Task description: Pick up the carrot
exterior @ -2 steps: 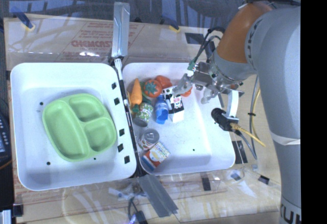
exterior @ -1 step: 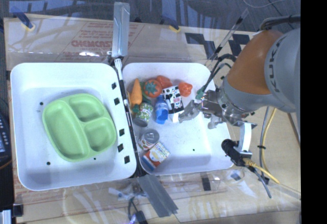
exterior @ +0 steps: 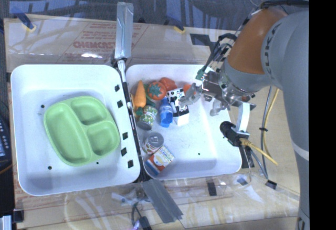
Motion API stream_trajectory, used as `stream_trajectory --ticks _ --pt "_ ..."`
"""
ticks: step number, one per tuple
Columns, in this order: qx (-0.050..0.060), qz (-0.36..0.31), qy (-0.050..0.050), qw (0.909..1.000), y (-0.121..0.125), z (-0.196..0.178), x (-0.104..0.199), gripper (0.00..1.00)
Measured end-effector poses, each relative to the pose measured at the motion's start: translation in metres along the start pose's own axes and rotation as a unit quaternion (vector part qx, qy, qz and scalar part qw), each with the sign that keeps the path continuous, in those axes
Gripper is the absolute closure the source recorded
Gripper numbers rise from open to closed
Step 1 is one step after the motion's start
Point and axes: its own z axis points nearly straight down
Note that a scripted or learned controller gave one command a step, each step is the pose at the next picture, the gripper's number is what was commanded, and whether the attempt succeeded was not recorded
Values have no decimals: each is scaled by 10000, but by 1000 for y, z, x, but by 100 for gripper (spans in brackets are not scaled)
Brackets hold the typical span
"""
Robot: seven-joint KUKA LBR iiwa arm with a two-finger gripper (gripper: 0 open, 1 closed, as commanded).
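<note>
The orange carrot (exterior: 139, 94) lies in the right bin (exterior: 205, 155), close to its left wall, with its tip pointing toward the far side. My gripper (exterior: 179, 104) reaches in from the right and hovers low over the middle of the pile, a short way right of the carrot. Between them lie a red-orange tomato-like toy (exterior: 156, 90) and a blue bottle (exterior: 166, 115). Nothing of the carrot is between the gripper's parts.
A green patterned item (exterior: 147, 115), a tin can (exterior: 153, 142) and a small printed pack (exterior: 160, 158) lie nearer the front of the right bin. The left bin (exterior: 26, 171) holds a green divided plate (exterior: 81, 129). A metal divider (exterior: 124, 29) stands between the bins.
</note>
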Motion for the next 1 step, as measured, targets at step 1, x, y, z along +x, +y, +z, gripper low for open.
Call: stream_trajectory --ticks 1 --pt "27 616 4 9981 10 121 -4 0"
